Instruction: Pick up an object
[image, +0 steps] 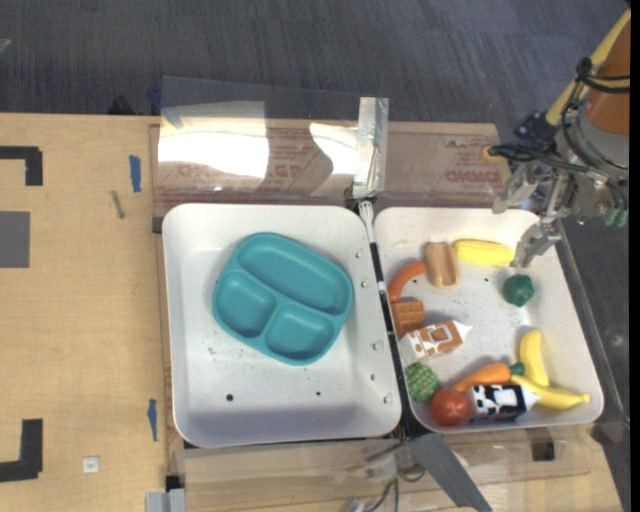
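Observation:
The right bin (585, 330) holds several toy foods: a yellow corn piece (483, 252), a tan bun (440, 264), a dark green ball (518, 290), a brown waffle (408, 315), a white carton (437, 339), a banana (533, 358), a carrot (485, 376), a red tomato (451, 407) and a black-and-white block (497, 400). My gripper (512, 235) hangs over the bin's far right corner, just right of the corn and above the green ball. It is open, with nothing between its fingers.
A teal divided plate (283, 297) lies in the left bin (190, 330). An orange pepper (403, 278) and a green broccoli piece (421, 381) sit along the right bin's left wall. A metal divider post (370, 150) stands behind the bins.

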